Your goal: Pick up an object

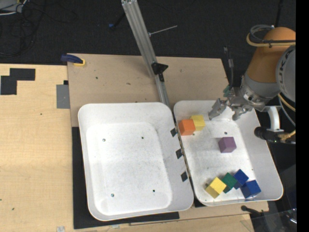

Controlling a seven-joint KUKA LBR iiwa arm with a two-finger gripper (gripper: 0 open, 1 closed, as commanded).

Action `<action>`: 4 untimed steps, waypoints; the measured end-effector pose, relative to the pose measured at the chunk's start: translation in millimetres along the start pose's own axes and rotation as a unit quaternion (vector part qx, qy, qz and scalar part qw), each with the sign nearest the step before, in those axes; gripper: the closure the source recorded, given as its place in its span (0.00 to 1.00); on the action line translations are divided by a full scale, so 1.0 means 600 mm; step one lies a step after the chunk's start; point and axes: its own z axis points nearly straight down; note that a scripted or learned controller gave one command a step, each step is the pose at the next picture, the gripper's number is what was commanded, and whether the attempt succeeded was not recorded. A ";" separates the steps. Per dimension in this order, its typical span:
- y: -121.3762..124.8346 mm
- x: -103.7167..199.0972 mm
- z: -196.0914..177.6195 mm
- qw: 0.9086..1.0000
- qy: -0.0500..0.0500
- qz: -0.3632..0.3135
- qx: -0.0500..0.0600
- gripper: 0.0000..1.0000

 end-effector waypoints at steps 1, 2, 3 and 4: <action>-0.012 0.012 0.081 1.000 0.000 0.002 -0.003 0.00; -0.001 0.010 0.090 1.000 -0.003 0.002 -0.013 0.00; -0.001 0.010 0.077 1.000 -0.001 0.003 -0.013 1.00; -0.004 -0.003 -0.002 1.000 -0.001 0.004 -0.005 1.00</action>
